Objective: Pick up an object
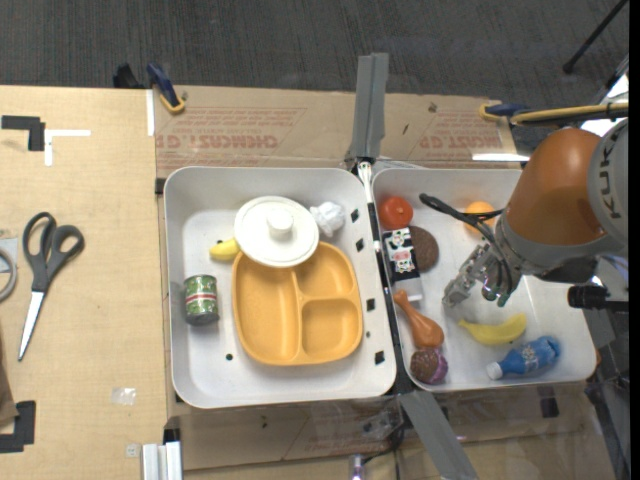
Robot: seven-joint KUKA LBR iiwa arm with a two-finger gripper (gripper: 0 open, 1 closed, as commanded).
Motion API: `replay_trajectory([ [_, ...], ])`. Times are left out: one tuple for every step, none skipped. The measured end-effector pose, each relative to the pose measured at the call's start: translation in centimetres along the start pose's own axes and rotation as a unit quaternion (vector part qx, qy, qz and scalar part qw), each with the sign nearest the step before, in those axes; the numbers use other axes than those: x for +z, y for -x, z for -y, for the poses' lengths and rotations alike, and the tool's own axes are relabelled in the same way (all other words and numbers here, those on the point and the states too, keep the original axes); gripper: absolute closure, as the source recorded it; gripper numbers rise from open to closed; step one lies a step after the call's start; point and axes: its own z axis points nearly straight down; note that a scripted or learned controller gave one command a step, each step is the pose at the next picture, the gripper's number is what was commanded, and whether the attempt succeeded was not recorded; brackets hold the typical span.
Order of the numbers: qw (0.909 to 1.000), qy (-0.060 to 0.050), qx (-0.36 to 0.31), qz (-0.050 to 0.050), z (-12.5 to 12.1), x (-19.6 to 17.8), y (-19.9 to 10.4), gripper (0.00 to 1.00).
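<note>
The metal two-finger pincer (478, 290) hangs low in the right shallow white plastic bin (570, 376), its fingers a narrow way apart with nothing visible between them. Its wrist and the bulging orange band of the grey arm (556, 200) cover much of the bin's far right part.

Just beside the fingertips lies a smooth curved yellow plastic banana (494, 329), apart from them. Near it, towards the front wall, rests a blue plastic bottle with a white cap (524, 358) on its side. Farther left are a tan drumstick-shaped toy (416, 320), a dark reddish round ball (429, 366), a brown round lump (424, 249) and a small black-and-white printed box (400, 252). A glossy red round toy (395, 211) sits by the back left corner. An orange rounded piece (480, 209) is partly hidden by the arm; what it is cannot be made out.

The left white bin (180, 368) holds an orange-yellow divided plastic tray with three compartments (296, 313). A round white lid with a knob (276, 230) overlaps the tray's back edge. A crumpled white object (328, 216) touches the lid; a small yellow piece (224, 250) peeps out at its left. A green-labelled tin can (200, 299) lies beside the tray.
</note>
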Motion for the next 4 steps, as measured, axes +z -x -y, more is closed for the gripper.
replay_trajectory([
  [0.9897,0.000,-0.143,0.000,2.4,0.0,-1.6,1.00],
  [0.9594,0.001,-0.282,0.002,7.3,-0.1,0.5,1.00],
  [0.9594,0.001,-0.282,0.002,7.3,-0.1,0.5,0.00],
  [0.9598,0.001,-0.281,0.004,7.2,-1.1,0.6,1.00],
])
